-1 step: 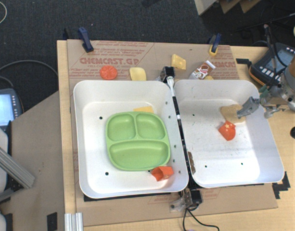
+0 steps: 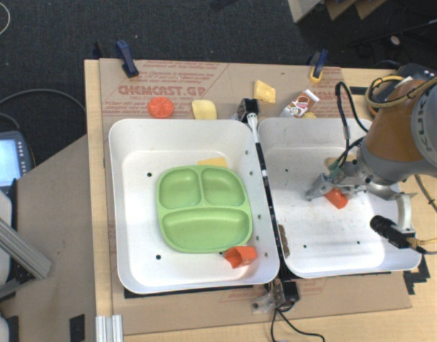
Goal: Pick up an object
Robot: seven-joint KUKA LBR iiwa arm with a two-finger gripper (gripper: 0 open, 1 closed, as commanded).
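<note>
1. Two shallow white bins sit side by side on a bench: the left bin (image 2: pixel 126 212) and the right bin (image 2: pixel 304 255).
2. The arm (image 2: pixel 400 130), grey with an orange band, reaches in from the 3 o'clock side and bends down over the right bin.
3. The gripper (image 2: pixel 331 189) is low inside the right bin, near that bin's middle and a little toward its 12 o'clock side.
4. A small orange block (image 2: pixel 338 199) lies on the right bin's floor, touching or just beside the gripper tip at its 5 o'clock; I cannot tell whether it is pinched.
5. I cannot tell whether the tool is spread or pressed together, since the metal parts blur at this angle.
6. In the left bin, a green divided plate (image 2: pixel 203 209) lies flat near the middle.
7. A second orange block (image 2: pixel 239 256) rests at the plate's 5 o'clock corner, touching its edge.
8. A yellow piece (image 2: pixel 213 162) peeks out at the plate's 12 o'clock edge.
9. Beyond the bins, on the bench at 12 o'clock, lie an orange disc (image 2: pixel 160 107), a yellow block (image 2: pixel 203 109), a yellow wedge (image 2: pixel 265 91) and a small red-and-white packet (image 2: pixel 301 105).
10. Two blue clamps (image 2: pixel 126 58) grip the bench's far edge.
</note>
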